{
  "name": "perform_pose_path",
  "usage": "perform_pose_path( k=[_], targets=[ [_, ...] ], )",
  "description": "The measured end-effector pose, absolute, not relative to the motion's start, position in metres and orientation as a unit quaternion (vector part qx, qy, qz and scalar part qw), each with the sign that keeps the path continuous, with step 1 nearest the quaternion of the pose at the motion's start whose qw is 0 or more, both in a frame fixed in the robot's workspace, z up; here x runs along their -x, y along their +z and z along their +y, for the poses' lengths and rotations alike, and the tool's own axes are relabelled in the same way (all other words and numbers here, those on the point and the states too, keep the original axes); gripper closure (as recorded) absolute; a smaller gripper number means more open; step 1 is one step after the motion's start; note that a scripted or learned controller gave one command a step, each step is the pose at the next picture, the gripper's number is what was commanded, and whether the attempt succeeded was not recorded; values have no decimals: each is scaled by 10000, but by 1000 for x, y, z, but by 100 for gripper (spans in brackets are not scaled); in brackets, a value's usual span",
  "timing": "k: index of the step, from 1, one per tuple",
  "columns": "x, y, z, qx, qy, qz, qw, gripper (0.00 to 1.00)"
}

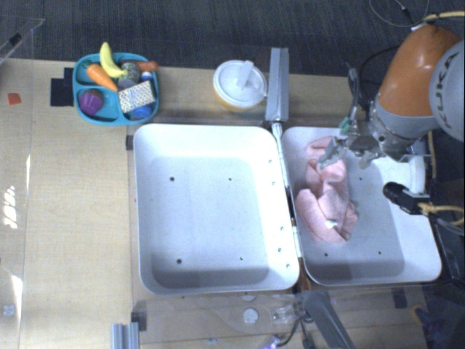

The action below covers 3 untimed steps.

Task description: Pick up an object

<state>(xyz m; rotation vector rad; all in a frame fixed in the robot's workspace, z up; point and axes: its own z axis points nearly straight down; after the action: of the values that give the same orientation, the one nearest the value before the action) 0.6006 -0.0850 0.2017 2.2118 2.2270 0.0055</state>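
The setting is a robotics laboratory test cell. A light wooden bench (65, 217) carries two shallow white bins (211, 208) mounted side by side, divided by a metal rail (277, 86) in the upper centre of the frame. An industrial arm (418, 75), grey with an orange band, enters from the right, with loose cabling (398, 7) visible at upper right. At upper left, a blue compartment tray (116, 89) holds toy food items, including a banana (109, 60) and a carrot (100, 75). A white lidded container (240, 83) stands at upper centre. Dark carpet (203, 9) borders the bench along the top. Metal brackets (125, 334) show along the lower edge.
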Motion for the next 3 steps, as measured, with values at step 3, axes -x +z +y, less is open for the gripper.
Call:
perform_pose_path(
  k=[3],
  targets=[
    [-601,90,-106,-6611,44,7502,52,0]
  ],
)
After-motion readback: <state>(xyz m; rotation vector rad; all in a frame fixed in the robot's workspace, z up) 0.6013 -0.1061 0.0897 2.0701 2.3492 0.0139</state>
